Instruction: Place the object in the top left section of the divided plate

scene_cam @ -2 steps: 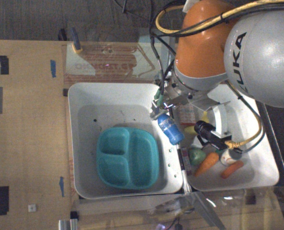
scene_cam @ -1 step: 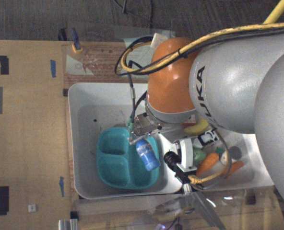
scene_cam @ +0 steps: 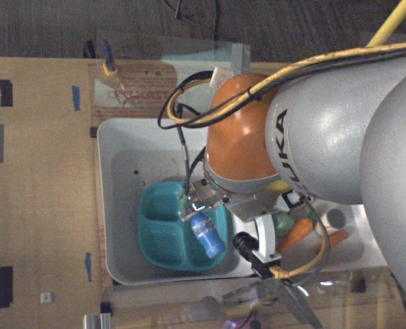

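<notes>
My gripper (scene_cam: 197, 208) hangs over the right part of the teal divided plate (scene_cam: 163, 235), mostly hidden beneath my own wrist, so I cannot tell how it is set. The small blue bottle (scene_cam: 208, 234) lies just below it, tilted, its pale cap end up toward the gripper and its body slanting down to the right across the plate's right rim. Whether the bottle is gripped or merely resting on the plate I cannot make out.

The plate sits in the left white bin (scene_cam: 117, 184), a shallow, smooth-walled tray with rounded corners; the plate is glossy plastic with raised dividers forming curved sections. In the right bin (scene_cam: 354, 249), partly covered by my arm, I see an orange carrot (scene_cam: 297, 233), something green (scene_cam: 282, 223) beside it and a bit of yellow (scene_cam: 278, 186) above. The bins rest on a light wooden tabletop (scene_cam: 45, 184) marked with blue tape and black corner marks.
</notes>
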`<state>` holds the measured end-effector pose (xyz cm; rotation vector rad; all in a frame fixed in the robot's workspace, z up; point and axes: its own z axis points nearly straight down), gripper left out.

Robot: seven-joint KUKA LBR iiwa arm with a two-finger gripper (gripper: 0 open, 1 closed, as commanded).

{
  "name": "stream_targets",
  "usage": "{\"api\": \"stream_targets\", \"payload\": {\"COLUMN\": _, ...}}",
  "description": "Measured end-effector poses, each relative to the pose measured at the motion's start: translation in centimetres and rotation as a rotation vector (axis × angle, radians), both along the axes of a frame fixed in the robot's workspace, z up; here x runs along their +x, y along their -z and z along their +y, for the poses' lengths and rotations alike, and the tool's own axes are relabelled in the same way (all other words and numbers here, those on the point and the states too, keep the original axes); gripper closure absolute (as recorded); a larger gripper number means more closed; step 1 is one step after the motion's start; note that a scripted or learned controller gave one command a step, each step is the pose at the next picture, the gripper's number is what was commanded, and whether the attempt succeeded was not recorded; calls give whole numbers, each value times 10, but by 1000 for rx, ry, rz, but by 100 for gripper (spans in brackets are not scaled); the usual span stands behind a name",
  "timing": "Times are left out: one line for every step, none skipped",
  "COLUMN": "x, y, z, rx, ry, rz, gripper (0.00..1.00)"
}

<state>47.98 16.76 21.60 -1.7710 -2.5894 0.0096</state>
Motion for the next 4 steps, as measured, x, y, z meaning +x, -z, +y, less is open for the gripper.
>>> {"api": "stream_targets", "payload": {"x": 0, "y": 0, "z": 0, "rx": 0, "ry": 0, "rz": -1, "gripper": 0}}
{"api": "stream_targets", "payload": {"x": 43, "y": -33, "z": -56, "rx": 1, "ry": -18, "rz": -6, "gripper": 0}}
{"api": "stream_targets", "payload": {"x": -1, "y": 69, "z": -75, "rx": 3, "ry": -177, "rz": -2, "gripper": 0}}
{"api": "stream_targets", "payload": {"x": 3, "y": 125, "z": -60, "rx": 5, "ry": 83, "rz": -11, "gripper": 0}}
